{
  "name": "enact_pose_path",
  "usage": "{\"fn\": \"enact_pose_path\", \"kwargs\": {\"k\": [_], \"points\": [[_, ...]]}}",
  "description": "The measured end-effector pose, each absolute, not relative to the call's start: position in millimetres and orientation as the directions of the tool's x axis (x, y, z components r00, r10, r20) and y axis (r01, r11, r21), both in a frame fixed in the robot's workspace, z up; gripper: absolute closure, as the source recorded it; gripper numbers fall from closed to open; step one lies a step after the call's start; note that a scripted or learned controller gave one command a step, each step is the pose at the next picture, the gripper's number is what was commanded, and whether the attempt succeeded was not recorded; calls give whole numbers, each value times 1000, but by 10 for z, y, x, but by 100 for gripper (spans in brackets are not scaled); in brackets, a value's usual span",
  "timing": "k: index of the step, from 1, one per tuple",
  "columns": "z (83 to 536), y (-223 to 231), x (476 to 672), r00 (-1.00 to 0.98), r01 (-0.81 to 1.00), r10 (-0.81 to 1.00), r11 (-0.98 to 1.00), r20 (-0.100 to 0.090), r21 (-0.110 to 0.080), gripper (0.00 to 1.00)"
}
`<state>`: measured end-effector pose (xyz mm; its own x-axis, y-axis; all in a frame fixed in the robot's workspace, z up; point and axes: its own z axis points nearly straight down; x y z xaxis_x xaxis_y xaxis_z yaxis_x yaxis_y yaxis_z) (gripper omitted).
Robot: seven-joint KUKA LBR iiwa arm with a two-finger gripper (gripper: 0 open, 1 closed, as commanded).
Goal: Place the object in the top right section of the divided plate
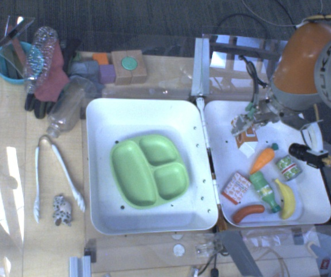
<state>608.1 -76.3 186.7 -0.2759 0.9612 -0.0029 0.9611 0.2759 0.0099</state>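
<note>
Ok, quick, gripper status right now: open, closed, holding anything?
Gripper: cannot be told whether it is open or closed; it sits over the right bin near a small orange and white item, with no grasp visible.

On the bench left of the bins lie white plastic tongs (pixel 58 175), a small spotted toy (pixel 62 209), a clear plastic bottle (pixel 66 107), a black glove (pixel 40 100) and a blue bowl (pixel 10 65). 3 blocks (pixel 112 68) sit at the far edge.
</note>
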Motion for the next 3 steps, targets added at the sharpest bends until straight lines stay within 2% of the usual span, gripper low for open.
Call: {"fn": "enact_pose_path", "kwargs": {"k": [1,2,3], "points": [[1855,-242,5503,-205,979,979,205,0,6,100],[1850,502,4886,-169,986,986,169,1,5,100],[1851,499,4887,-168,986,986,168,1,6,0]]}}
